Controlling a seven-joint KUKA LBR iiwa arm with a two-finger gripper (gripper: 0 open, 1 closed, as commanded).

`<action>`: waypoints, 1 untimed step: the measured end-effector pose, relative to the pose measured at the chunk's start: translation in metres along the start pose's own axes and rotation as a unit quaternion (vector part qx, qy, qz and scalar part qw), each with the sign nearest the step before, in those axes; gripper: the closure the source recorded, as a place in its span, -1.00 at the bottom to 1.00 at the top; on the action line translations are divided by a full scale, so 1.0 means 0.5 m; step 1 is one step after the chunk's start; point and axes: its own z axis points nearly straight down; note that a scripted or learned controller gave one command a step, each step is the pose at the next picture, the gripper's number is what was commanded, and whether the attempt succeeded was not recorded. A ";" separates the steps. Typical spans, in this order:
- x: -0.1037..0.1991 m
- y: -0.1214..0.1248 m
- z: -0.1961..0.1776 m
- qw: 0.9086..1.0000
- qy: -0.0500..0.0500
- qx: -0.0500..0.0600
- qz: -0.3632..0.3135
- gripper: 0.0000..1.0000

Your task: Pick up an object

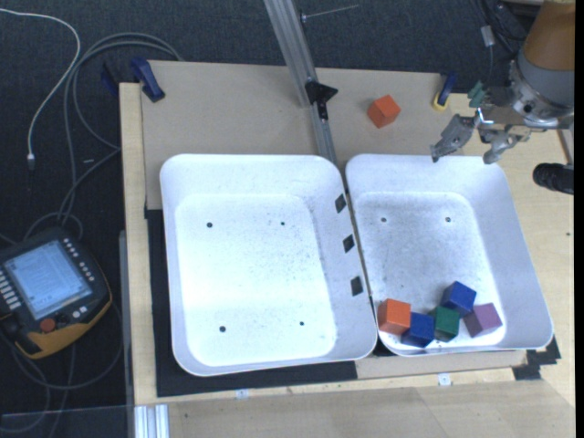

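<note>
Clustered along the near edge of the right-hand shallow white plastic bin (511, 208) lie five small cubes. From left to right: an orange cube (394, 316), a blue cube (420, 328) just beside it, a green cube (446, 321), and a purple cube (483, 318), with a second blue cube (459, 296) sitting a little farther back, between the green and purple ones. They are packed close, several of them touching.

To their left, the left-hand shallow white plastic bin (182, 190) rests side by side with the first; both have speckled floors. A row of small black clips (348, 243) runs along the seam where the two bins meet. Off the bench on the left, on the dark carpet, sits a handheld control pendant with a lit screen and an orange base (44, 290), grey cables (64, 62) trailing behind it.

Farther back, on the bare tan benchtop (228, 108), a lone orange block (384, 110) lies beyond the right bin's far rim — well apart from the cluster. A slanted aluminium rail (290, 35) rises from near the bins' junction, and a blue clamp (146, 78) grips the bench's far-left corner.

At the far right, the grey two-finger gripper (471, 149) hovers over the far rim of the right bin, its fingers spread apart with nothing between them — the orange-banded arm (550, 35) above it.
</note>
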 end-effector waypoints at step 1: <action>0.055 0.083 -0.073 1.000 0.001 -0.002 -0.002 -1.00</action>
